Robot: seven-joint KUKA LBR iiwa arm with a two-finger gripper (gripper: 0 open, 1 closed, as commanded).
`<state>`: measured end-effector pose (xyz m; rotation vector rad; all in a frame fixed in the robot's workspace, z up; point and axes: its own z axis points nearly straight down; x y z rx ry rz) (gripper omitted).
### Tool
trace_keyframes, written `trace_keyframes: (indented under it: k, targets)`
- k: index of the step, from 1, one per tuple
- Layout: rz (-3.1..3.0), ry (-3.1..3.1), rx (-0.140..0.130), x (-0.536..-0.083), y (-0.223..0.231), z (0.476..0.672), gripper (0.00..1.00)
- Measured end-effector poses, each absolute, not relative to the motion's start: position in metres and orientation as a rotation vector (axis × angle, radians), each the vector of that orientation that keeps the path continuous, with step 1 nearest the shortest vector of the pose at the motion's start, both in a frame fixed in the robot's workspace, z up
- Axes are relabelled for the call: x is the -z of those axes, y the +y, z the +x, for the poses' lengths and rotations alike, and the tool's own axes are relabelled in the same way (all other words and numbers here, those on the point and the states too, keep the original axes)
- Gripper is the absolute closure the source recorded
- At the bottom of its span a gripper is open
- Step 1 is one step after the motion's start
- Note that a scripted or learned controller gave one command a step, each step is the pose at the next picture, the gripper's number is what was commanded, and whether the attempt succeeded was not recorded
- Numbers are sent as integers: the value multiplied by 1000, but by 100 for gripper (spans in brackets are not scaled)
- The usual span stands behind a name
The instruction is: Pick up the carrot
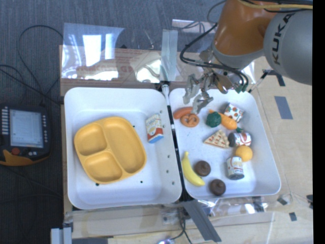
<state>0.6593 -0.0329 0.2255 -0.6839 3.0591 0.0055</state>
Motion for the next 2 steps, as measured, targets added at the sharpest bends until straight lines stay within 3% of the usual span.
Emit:
trace_keyframes:
  k: [1, 2]
  targets:
    - [-1058, 2951, 3, -283, -93, 670, 100]
    - [-1702, 2635, 0, -298, -160, 669, 100]
